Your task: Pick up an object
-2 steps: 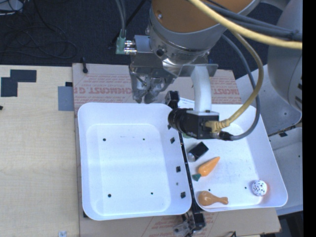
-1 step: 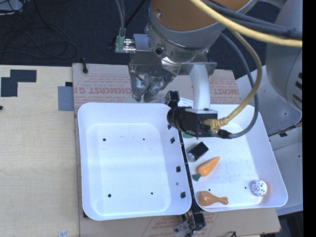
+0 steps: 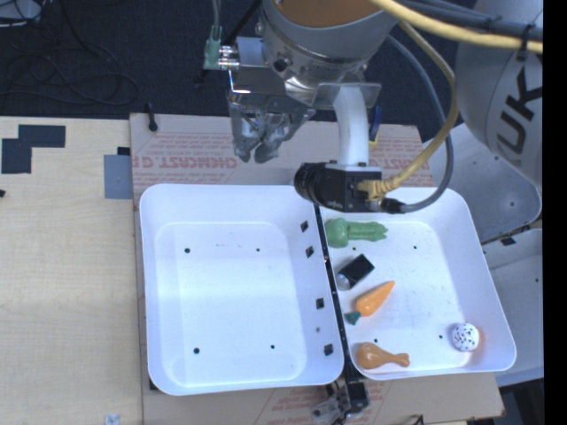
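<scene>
The grey two-finger gripper (image 3: 257, 144) hangs high above the table, over the brown cardboard sheet (image 3: 195, 158) just behind the back rim of the left bin. Its fingers point down and look close together, but the view is too blurred to tell whether they are spread or pressed shut; nothing can be seen between them. Above it sit the grey wrist and the orange band of the robot arm (image 3: 328, 11), with a yellow cable looping off to the right.

Below and in front lies the shallow white left bin (image 3: 159, 237), and touching it on the right is the shallow white right bin (image 3: 483, 264). All the candidate things lie in the right bin, well apart from the gripper. Nearest the divider, from back to front: a green knobbly plastic toy (image 3: 354, 232), a small black block (image 3: 357, 269), an orange carrot-shaped toy (image 3: 374, 298) and a tan pear-shaped toy (image 3: 381, 356). A white speckled ball (image 3: 464, 336) rests near the front right corner.

Judging from this, the pick is at its start: no thing has been reached. The next move likely calls for travelling right over the right bin, choosing one thing, then descending with the fingers apart around it. Those beside the divider leave little room on that side.
</scene>
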Robot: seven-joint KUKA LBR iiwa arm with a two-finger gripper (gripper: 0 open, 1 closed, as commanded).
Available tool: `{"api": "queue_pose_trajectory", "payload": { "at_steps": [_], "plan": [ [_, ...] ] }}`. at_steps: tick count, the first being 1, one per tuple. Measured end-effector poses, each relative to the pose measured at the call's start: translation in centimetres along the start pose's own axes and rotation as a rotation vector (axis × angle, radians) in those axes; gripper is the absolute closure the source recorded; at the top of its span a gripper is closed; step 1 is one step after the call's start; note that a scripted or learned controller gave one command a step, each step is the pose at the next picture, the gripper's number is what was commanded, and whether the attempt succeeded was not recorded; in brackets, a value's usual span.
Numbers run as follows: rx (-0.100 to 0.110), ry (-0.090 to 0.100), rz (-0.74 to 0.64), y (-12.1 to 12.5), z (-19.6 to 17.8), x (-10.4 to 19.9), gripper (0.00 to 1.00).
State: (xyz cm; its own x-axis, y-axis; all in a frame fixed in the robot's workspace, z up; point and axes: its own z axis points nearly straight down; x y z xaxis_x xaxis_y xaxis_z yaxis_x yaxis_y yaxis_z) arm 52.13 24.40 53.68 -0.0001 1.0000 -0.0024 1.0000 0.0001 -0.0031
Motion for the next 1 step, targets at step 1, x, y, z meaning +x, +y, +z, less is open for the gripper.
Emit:
{"api": "queue_pose_trajectory", "payload": {
  "at_steps": [1],
  "plan": [
    [0.003,0.0,-0.003,-2.69,-0.05,-0.08,1.0]
  ]
}}
